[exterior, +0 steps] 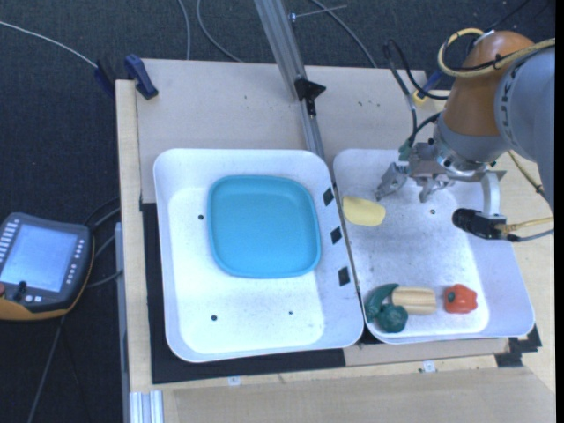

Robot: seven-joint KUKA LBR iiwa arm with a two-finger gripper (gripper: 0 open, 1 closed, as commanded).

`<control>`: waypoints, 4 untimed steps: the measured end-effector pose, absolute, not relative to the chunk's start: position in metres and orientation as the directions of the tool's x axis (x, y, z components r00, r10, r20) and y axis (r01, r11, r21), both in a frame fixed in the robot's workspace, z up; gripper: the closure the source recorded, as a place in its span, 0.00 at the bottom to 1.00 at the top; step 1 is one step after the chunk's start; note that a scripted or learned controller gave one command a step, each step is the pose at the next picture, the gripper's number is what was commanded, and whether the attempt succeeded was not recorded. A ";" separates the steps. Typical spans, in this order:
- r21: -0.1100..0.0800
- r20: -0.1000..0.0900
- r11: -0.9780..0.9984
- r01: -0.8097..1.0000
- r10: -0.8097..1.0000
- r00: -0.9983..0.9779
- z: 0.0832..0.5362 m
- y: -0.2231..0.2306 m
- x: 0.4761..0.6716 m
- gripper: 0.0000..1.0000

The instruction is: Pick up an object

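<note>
My gripper hangs over the far part of the right bin, its fingers spread open with nothing between them. A pale yellow lemon-shaped piece lies just left of and below the gripper, near the bin's left wall. Along the near edge of the same bin lie a dark green vegetable, a tan bread-like roll and a red pepper.
The left bin holds a light blue square plate. A metal pole slants across the back of the bench. A teach pendant lies off the bench at the left.
</note>
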State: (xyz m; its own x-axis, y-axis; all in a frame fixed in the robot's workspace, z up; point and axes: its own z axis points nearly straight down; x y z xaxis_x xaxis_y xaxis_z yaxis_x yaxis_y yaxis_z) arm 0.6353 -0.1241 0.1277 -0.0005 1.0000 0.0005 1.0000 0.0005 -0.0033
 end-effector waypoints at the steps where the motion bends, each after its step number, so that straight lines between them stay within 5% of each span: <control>1: 0.002 0.000 0.001 1.000 1.000 -0.001 0.141 -0.124 0.637 1.00; 4: 0.003 0.000 0.000 1.000 1.000 0.000 0.281 -0.130 0.632 1.00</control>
State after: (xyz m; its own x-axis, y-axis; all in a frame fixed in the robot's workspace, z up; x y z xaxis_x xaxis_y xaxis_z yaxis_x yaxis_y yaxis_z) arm 0.6325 -0.1302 0.2810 -0.0003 1.0000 -0.0003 1.0000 0.0003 0.0035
